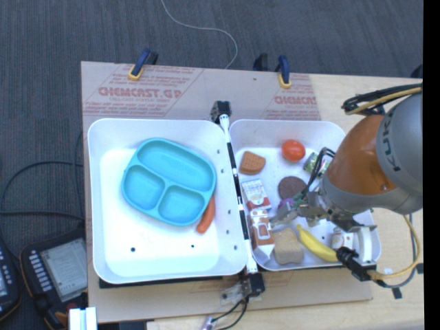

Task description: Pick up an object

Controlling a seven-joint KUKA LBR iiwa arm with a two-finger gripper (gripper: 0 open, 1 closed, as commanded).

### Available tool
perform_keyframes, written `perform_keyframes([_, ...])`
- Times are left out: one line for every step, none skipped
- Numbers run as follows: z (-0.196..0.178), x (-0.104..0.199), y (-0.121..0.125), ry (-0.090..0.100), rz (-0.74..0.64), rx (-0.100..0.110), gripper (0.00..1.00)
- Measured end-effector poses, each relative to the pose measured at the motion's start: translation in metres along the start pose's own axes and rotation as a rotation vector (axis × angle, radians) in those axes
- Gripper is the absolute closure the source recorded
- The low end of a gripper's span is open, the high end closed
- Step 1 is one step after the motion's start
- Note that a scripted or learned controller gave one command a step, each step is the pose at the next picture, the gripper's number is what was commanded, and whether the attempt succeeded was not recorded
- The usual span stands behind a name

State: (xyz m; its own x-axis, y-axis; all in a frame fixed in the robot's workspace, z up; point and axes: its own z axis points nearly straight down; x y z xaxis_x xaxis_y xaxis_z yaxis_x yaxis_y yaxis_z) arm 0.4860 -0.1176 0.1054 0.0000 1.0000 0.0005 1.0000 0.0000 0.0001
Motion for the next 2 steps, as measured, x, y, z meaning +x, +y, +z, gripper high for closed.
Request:
perform_keyframes([-0.0095,0.0003,0.0004,0.0,0.0,0.0,1.0])
perform_keyframes([-0.0094,0.0004,0.0003,0.001,0.0,0.001,0.0])
